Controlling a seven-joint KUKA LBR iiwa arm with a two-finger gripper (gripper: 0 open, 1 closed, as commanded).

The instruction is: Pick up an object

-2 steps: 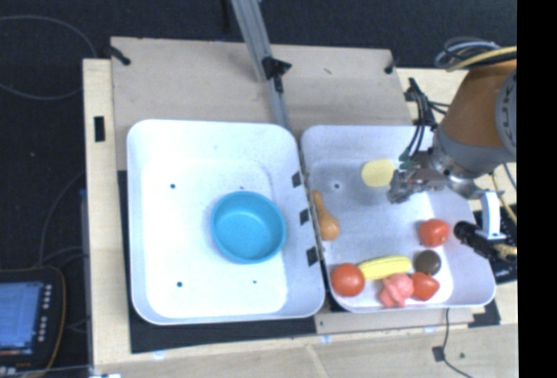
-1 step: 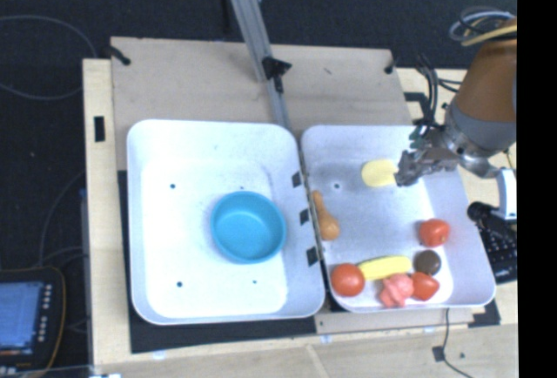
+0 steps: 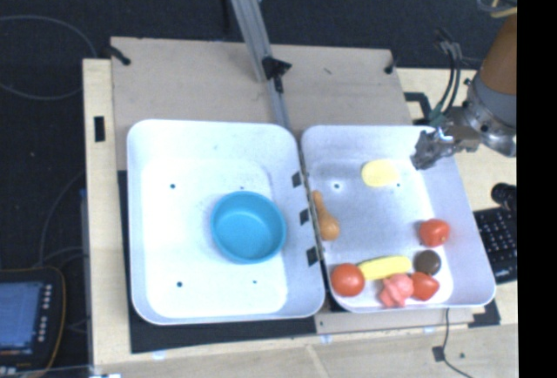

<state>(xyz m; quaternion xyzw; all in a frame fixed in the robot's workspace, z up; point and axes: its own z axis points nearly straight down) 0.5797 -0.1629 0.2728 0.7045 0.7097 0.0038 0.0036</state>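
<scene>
My gripper (image 3: 424,151) hangs over the upper right edge of the right bin (image 3: 365,211), just right of a pale yellow lemon-like piece (image 3: 379,173). Nothing shows between its fingers. Along the bin's left side lies an orange carrot-like piece (image 3: 325,218). Near the front sit a red tomato (image 3: 347,280), a yellow banana (image 3: 385,266), a pink item (image 3: 396,291), a small red fruit (image 3: 425,286) and a dark brown ball (image 3: 426,262). Another red fruit (image 3: 433,232) rests by the right wall.
The left bin (image 3: 157,167) holds a blue bowl (image 3: 248,226). A grey metal pole (image 3: 248,10) slants up from between the bins. A black keyboard (image 3: 500,241) lies at the right, and a small screen (image 3: 26,315) at the lower left.
</scene>
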